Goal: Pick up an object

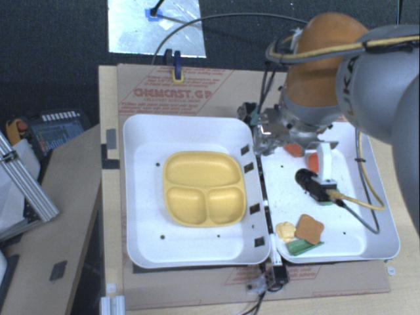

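Reaching in with the grey arm from well to the view's right of the yellow divided tray. Hanging the gripper low over the right bin, to the right of the tray's far corner and close to the shared wall between the bins. Covering the gripper's tips with the orange band and the wrist, so not being able to tell whether spread, closed or clamped on anything.

Lying just under the gripper, right of the tray's far rim: a small orange-red piece. Showing just beside it, farther from the tray, a second orange-red piece, partly covered by the robot; not being able to tell whether one thing or two.

Resting farther forward, right of the tray's near corner, well apart from the gripper: a brown toast-like slice, seeming to touch a pale yellow piece on the tray's side. Peeking out from under the slice's near edge: a green piece.

Sitting flat in the middle of the left bin: the tray itself, three compartments facing up.

Showing beyond the tray's far side: brown cardboard with red print under both bins. Lying off past the tray's left, outside the bins: a dark control pad.
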